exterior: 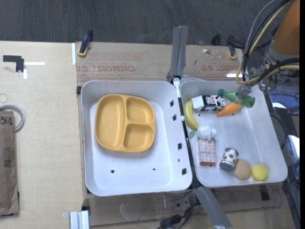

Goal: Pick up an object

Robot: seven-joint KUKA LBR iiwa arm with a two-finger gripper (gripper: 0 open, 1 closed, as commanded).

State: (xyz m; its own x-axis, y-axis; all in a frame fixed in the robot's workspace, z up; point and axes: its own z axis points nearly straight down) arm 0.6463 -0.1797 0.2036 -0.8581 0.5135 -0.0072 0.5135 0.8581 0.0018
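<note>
The right bin [267, 137] holds several objects. A yellow banana [190, 114] lies along its left wall, beside a black-and-white carton [209, 101]. An orange carrot [229, 109] with a green top [236, 97] lies at the bin's far side. Nearer the front are a white and red carton [206, 148], a spotted small can [229, 159], a tan ball [242, 169] and a yellow lemon [259, 172]. My gripper [245, 90] hangs at the bin's far right corner, just above the carrot's green top. I see nothing held in it.
The left bin [95, 171] carries a yellow divided plate [125, 123]. A grey divider post [178, 51] stands behind the seam between the bins. Cables [259, 37] loop around the arm at the upper right. Cardboard [124, 61] lies behind the bins.
</note>
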